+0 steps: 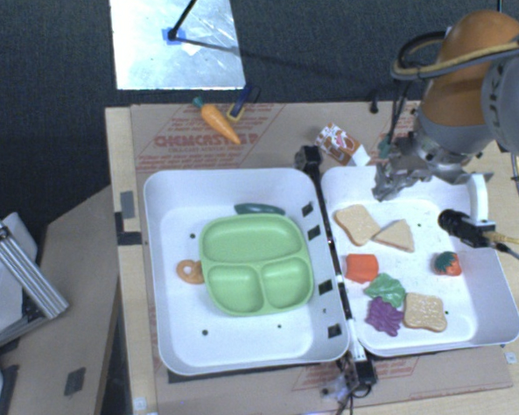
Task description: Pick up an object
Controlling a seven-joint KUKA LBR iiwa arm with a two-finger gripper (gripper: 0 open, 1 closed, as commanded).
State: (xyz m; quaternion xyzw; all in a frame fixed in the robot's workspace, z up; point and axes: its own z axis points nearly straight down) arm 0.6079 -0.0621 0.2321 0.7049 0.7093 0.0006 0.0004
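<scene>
The right bin (pixel 503 314) holds toy food: a rounded bread slice (pixel 356 223), a triangular bread piece (pixel 396 236), an orange-red block (pixel 361 267), a green leafy piece (pixel 385 286), purple grapes (pixel 383 316), a toast square (pixel 425 311) and a strawberry (pixel 447 263). My gripper (pixel 388 188) hangs over the bin's back part, just behind and to the right of the rounded bread slice. Nothing shows between its fingers.
The left bin (pixel 167 208) holds a green divided plate (pixel 253 262), a dark green piece (pixel 260 208) behind it and an orange ring (pixel 190 271) to its left. A toy carrot (pixel 218 122) and a small packet (pixel 336 142) lie on the cardboard behind the bins.
</scene>
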